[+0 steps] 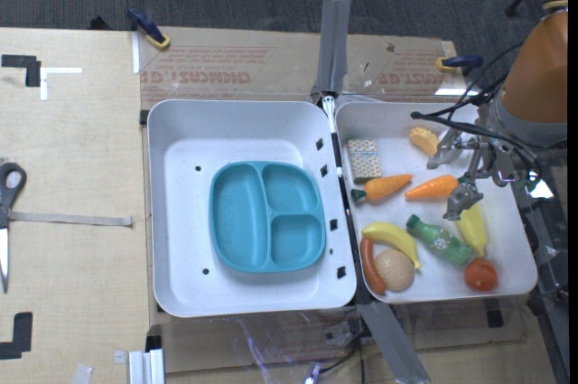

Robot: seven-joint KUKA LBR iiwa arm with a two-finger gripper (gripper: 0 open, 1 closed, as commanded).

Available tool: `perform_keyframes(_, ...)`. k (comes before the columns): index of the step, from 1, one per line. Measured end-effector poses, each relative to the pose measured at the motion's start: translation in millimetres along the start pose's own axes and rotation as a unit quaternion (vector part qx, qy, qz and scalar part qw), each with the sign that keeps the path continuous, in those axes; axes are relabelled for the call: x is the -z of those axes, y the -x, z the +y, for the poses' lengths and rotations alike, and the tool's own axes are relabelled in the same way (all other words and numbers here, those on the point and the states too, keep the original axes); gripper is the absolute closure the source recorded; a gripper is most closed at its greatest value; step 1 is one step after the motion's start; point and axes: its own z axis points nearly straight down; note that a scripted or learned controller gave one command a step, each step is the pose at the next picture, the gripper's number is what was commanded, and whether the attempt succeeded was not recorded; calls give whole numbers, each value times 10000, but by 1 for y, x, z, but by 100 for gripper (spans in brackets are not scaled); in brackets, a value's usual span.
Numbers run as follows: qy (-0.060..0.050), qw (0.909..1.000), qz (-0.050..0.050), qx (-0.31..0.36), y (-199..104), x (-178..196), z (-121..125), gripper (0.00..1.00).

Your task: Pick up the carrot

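Two orange carrots lie in the right bin (515, 220). One carrot (384, 187) with a green tip sits near the bin's left wall. The other carrot (432, 187) lies just right of it, on the bin floor. My gripper (450, 177) hangs over that second carrot's right end. It is open, with one finger (439, 153) above the carrot and the other finger (460, 201) below it. The fingers stand apart and do not squeeze the carrot.
The right bin also holds a checkered packet (364, 158), a yellow piece (423, 139), a banana (393, 238), a green bottle (440, 241), a yellow fruit (472, 229), a tomato (480, 275), an egg (394, 269) and a sausage (370, 265). A teal divided plate (268, 216) lies in the left bin (172, 192).
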Motion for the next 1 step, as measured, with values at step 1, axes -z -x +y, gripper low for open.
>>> perform_keyframes(1,-2,10000,-5,-65,10,-79,-30,0)
